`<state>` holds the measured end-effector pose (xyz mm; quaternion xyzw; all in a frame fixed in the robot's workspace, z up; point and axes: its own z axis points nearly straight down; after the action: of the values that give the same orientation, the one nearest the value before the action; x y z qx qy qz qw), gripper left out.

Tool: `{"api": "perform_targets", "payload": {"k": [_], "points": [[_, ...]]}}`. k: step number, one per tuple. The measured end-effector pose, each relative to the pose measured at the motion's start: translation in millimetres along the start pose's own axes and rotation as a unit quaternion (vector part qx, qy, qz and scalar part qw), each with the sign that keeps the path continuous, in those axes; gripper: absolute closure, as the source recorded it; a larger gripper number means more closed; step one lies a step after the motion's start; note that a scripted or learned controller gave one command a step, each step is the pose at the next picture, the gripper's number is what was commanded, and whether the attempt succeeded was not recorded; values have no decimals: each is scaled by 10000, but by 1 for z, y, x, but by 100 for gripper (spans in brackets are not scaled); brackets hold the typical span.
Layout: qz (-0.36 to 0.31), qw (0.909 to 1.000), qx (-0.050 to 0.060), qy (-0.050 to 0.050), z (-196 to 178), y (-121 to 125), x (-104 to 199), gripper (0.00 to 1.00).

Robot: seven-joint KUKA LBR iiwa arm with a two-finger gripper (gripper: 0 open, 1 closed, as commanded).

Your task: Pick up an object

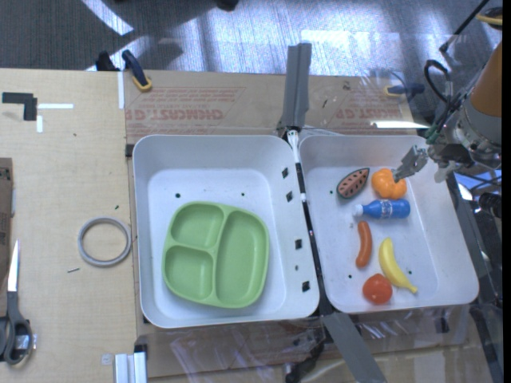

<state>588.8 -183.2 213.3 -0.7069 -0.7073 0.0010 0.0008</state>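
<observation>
1. Camera view, right bin (447, 246): your toy food lies loose and spread apart on its floor, each piece with room around it for a pick from above. An orange (388, 183) sits at the far side, a brown bread-like piece (353, 182) just beside it, a blue bottle (385, 209) below, then a sausage (363, 242), a banana (394, 266) and a tomato (378, 288) near the front wall.
2. Gripper (414, 163): it hangs at the bin's far right, tilted toward the orange, likely your target. You cannot tell how wide the pincer stands; nothing visibly sits in it.
3. Left bin (152, 166): a green divided plate (215, 254) rests there, apart from the food.
</observation>
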Motion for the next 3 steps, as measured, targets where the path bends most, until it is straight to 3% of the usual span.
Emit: {"api": "perform_targets", "payload": {"k": [1,2,3], "points": [[-5,10000,-16,-3,121,-12,40,0],[15,10000,-3,4,122,-75,23,0],[31,10000,-25,0,111,-73,23,100]]}}
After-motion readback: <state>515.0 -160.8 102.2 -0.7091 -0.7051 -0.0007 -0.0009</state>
